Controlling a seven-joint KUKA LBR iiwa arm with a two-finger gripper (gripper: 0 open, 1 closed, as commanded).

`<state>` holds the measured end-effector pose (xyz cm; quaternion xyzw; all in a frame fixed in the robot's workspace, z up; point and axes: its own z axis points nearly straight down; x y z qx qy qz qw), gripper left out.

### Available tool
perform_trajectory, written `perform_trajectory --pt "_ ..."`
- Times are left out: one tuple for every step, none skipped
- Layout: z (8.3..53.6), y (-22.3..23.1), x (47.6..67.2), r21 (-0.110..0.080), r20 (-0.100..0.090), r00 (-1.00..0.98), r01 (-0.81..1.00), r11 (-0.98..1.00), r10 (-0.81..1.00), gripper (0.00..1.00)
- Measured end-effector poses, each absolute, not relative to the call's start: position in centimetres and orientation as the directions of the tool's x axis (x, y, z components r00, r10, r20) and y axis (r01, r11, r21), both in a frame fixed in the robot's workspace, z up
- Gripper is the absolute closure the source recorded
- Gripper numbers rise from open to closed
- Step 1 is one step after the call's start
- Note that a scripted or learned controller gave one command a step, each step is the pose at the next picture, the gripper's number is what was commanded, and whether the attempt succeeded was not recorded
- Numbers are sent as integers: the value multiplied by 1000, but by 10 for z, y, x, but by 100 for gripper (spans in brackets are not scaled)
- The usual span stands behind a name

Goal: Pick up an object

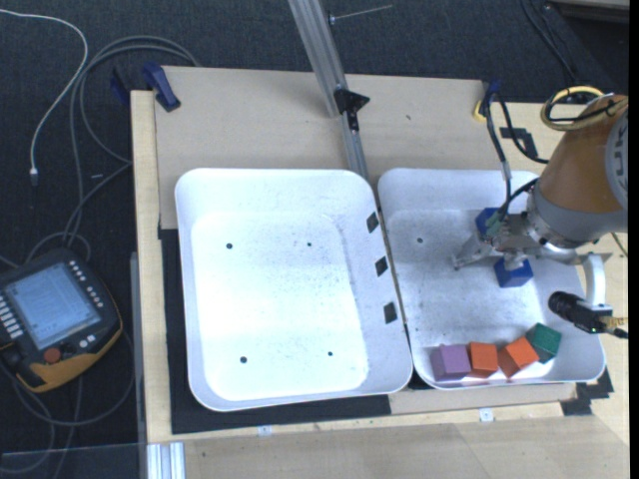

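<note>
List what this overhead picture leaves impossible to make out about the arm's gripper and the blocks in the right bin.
- Two-finger gripper, camera view: too small and partly under the wrist to read.
- Small blue block: whether it is gripped or lying in the shallow white right bin is unclear.
- Green block: partly hidden by a black fitting.

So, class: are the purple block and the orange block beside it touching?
Touching. The camera view shows the purple block and orange block side by side, no gap between.

Arm (589, 183) cut off at the frame's right edge. Blue block (512, 270) in the right bin (424, 218) partly covered by the gripper (496, 242); finger spread there too small to tell.
</note>
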<state>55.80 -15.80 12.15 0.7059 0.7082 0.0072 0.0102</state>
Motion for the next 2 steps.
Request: perform_trajectory --pt "111 -190 556 13 21 -18 1000 18 1000 0" --pt "108 -196 624 7 33 -17 1000 17 999 0"
